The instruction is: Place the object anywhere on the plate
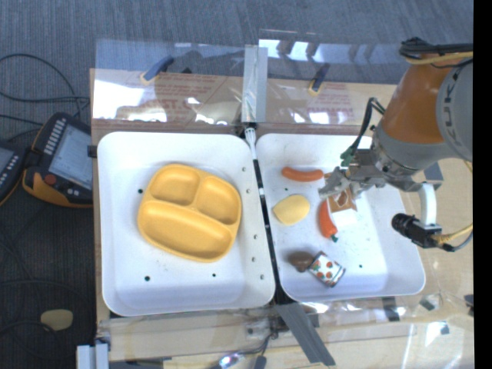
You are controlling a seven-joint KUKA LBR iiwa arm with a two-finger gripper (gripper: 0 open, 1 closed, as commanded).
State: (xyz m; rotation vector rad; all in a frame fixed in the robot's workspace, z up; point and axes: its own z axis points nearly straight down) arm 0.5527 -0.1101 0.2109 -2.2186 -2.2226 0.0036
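Observation:
A yellow plate (188, 210) with three compartments lies in the left bin (115, 283). My gripper (344, 184) hangs low over the upper middle of the right bin (400, 279). A small brown-orange piece (344, 201) sits directly under the gripper, touching a white card (345, 218). Beside it lies a red-orange carrot (327, 220). Further left rest a pale yellow potato-shaped piece (291, 209) and a red sausage (302, 174).
A small can with red dots (328, 270) and a dark brown lump (301, 261) lie near the right bin's front. The raised divider (261, 206) separates the bins. A clear panel (254, 91) stands behind them. A teach pendant (58, 164) sits at far left.

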